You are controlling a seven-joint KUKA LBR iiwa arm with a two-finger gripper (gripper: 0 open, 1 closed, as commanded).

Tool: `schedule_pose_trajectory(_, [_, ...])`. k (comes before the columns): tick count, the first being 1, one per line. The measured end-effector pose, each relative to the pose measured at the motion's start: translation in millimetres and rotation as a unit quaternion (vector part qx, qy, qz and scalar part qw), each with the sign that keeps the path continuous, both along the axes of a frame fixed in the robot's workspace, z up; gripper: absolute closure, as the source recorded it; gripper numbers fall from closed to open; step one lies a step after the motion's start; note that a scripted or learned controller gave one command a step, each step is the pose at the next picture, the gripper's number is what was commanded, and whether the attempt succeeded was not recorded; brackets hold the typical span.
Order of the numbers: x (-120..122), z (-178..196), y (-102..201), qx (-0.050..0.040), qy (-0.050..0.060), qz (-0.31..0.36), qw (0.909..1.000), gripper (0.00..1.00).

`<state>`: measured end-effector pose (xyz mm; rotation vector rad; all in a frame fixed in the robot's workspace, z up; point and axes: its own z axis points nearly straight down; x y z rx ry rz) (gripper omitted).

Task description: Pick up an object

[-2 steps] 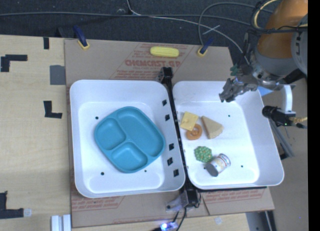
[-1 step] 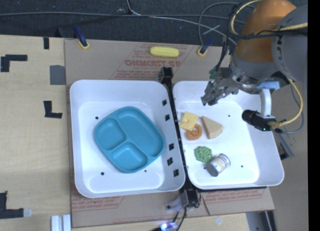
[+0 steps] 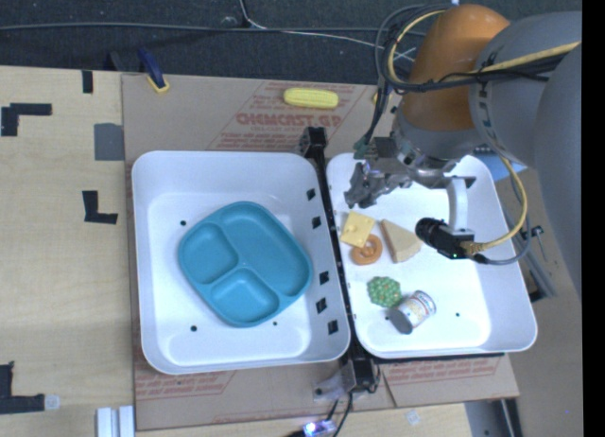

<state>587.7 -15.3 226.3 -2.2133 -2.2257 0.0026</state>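
Note:
My gripper (image 3: 362, 194) hangs over the back left of the right bin (image 3: 473, 322), just above and behind a yellow cheese block (image 3: 357, 229). Nothing shows between its fingers. In front of the block lie an orange round piece (image 3: 368, 252) and a tan cheese wedge (image 3: 401, 241). Further forward sit a green lumpy object (image 3: 383, 290) and a small metal can (image 3: 412, 311) on its side.
A blue divided plate (image 3: 244, 262) lies in the left bin (image 3: 156, 199). A yellow banana-like object (image 3: 310, 97) rests on the cardboard behind the bins. A black divider (image 3: 326, 236) runs between the bins. Black cables (image 3: 454, 241) hang off the arm over the right bin.

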Motion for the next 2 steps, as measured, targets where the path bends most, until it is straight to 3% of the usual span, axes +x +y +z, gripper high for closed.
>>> schedule_pose_trajectory(2, [-21,-18,100,-0.0003,0.000,0.000,1.0000,1.00])
